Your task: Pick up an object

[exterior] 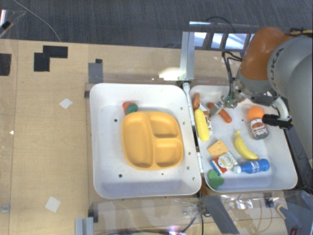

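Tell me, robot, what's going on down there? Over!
Gripper low in right bin, grip unclear. Hot dog right beside it, not lifted. Corn and banana crowd close.

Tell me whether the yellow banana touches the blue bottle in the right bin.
Apart. The camera view shows bare white bin floor between the yellow banana and the blue bottle.

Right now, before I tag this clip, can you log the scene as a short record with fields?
left bin: yellow divided tray, small red and green item at its far corner
right bin: corn cob, banana, blue bottle, cheese wedge, small jar, sausage
hand: low at the far side of the right bin, near the sausage
grasp: cannot tell
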Tool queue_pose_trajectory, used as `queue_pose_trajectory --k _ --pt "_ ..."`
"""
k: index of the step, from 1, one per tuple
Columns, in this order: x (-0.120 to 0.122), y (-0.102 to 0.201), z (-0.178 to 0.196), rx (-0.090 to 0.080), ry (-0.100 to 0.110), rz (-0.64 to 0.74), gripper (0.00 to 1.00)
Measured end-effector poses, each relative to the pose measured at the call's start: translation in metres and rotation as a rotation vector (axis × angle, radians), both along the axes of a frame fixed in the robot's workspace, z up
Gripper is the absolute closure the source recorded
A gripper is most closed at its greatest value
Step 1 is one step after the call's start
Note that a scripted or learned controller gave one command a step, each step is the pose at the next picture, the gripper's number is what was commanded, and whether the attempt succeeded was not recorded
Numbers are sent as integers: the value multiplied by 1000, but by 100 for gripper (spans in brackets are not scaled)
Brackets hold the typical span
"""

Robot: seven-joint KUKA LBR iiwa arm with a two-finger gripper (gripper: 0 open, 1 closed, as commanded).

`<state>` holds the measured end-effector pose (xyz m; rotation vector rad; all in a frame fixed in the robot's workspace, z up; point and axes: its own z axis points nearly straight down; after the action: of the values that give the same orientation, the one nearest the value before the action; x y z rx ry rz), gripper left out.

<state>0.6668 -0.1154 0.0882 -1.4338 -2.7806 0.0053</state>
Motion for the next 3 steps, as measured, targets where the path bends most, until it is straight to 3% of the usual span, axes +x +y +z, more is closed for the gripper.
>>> queue_pose_trajectory --k 1,2,3 --pt "1 -2 0 4 2 -2 0" --pt "7 -16 134 -7 -41 -76 0" --pt "1 -67 35 -5 -11 -202 0"
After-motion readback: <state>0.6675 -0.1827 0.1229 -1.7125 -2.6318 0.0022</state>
